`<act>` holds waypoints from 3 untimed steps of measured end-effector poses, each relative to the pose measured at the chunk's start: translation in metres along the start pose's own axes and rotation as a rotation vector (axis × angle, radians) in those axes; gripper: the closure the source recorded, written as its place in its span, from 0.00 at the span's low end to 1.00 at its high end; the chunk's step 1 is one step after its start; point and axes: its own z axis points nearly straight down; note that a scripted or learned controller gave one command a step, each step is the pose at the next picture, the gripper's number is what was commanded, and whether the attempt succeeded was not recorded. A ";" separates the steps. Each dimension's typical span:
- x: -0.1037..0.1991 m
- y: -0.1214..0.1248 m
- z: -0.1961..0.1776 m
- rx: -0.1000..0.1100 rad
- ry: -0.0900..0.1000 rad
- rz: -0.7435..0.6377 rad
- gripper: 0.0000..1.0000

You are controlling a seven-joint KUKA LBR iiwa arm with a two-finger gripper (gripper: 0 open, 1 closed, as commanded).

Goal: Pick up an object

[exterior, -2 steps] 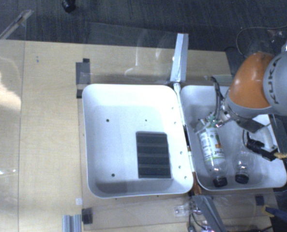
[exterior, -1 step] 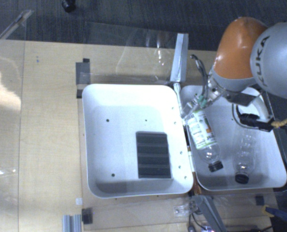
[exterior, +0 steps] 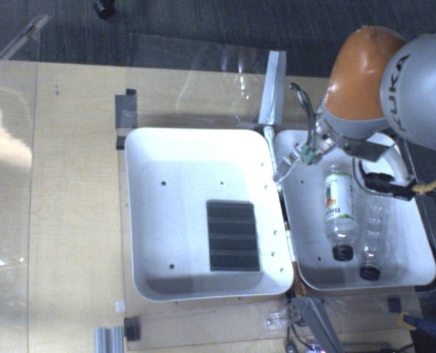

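Bottles [exterior: 340, 210] lie side by side in the right bin [exterior: 423, 267], so go for the labelled one's middle; claw [exterior: 306, 153] state, can't tell.

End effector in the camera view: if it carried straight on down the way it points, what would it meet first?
Probably the bare white floor at the upper left corner of the right bin. The end effector hangs there, beside the divider between the bins. The two bottles lie off to its right. Depth is unclear from above.
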 end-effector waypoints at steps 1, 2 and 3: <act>-0.011 -0.066 0.000 0.002 0.000 0.177 0.00; -0.056 -0.096 0.096 -0.006 -0.006 0.244 0.00; -0.039 -0.087 0.096 -0.005 -0.006 0.280 0.00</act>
